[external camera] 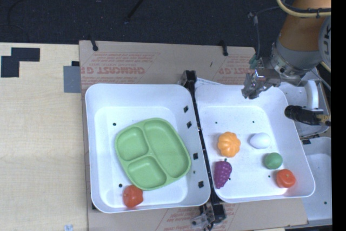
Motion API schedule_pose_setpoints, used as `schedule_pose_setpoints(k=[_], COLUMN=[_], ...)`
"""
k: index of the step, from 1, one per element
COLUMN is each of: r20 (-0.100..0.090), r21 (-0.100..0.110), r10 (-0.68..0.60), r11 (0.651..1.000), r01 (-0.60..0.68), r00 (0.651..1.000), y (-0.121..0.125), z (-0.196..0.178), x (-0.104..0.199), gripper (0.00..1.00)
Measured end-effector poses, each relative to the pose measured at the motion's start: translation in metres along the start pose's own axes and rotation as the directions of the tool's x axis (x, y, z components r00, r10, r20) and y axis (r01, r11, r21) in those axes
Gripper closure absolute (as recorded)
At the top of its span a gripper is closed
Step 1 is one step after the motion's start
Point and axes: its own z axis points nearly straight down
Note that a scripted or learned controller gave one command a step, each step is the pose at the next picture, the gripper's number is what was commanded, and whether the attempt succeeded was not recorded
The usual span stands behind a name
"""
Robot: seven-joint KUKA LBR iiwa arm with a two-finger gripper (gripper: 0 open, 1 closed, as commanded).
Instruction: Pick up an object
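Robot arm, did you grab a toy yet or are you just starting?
Nothing looks picked up yet. The gripper sits over the back edge of the right bin with no toy seen in it. The orange pumpkin, white egg, green ball, red tomato and purple grapes all lie on the bin floor. Left to do: reach down, close on one, lift.

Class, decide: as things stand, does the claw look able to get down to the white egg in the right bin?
Probably yes: the white egg lies apart from its neighbours, nothing covering it, and the claw hangs nearby.
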Motion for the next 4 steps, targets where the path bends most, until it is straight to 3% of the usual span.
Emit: schedule_pose_setpoints(k=[2,4], r20=[-0.002,-0.001], r21=[0.005,0.006], r10=[-0.009,-0.009], r11=[1.000,1.000], r01=[0.009,0.009], r00=[1.000,1.000], y=[-0.023,-0.065], z=[0.028,0.022], x=[0.094,0.191], gripper=[1.00,1.00])
